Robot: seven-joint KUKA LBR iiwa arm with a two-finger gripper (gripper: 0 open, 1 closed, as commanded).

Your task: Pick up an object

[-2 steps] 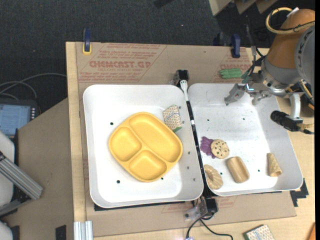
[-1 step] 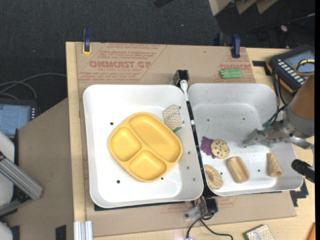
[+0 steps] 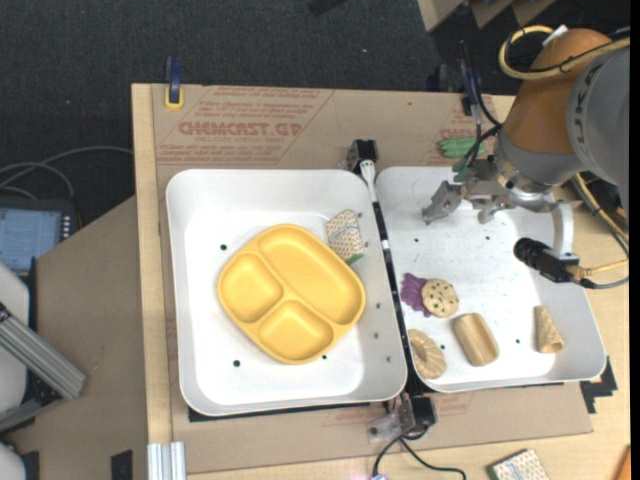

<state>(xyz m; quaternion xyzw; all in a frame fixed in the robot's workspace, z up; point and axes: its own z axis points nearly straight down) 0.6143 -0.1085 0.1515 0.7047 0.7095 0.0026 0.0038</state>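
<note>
Status: approach step, nothing picked yet, by my read.

1. Arm (image 3: pixel 560 98) reaches in from the right, wrist over the upper part of the right bin (image 3: pixel 590 363). Gripper (image 3: pixel 465 200) hangs above bare bin floor near the back wall. I see two metal tips spread apart w/ nothing between them, so the jaws read as open and empty. Tips are small in view; how wide they stand I can't judge closely.

2. Candidate objs, all in the right bin, along its front half, well apart from the gripper:
- cookie (image 3: pixel 439 296), touching a purple piece (image 3: pixel 413 290) on its left
- roll (image 3: pixel 476 338), lying flat, near the middle front
- cone (image 3: pixel 547 329), toward the right wall
- pretzel (image 3: pixel 427 354), at the front-left corner, close to the wall

3. Left bin (image 3: pixel 190 208) holds a yellow tray (image 3: pixel 290 293) w/ three compartments and a small patterned item (image 3: pixel 345 233) just beside the tray's back-right edge. Far reach; I'd skip these.

4. Next move, my judgement: translate toward the bin front, centre over the roll (best clearance from neighbours and walls), align jaws across its short axis, descend, close. Pretzel is risky: the wall may block one jaw. Cookie is flat, so likely a slip.
</note>
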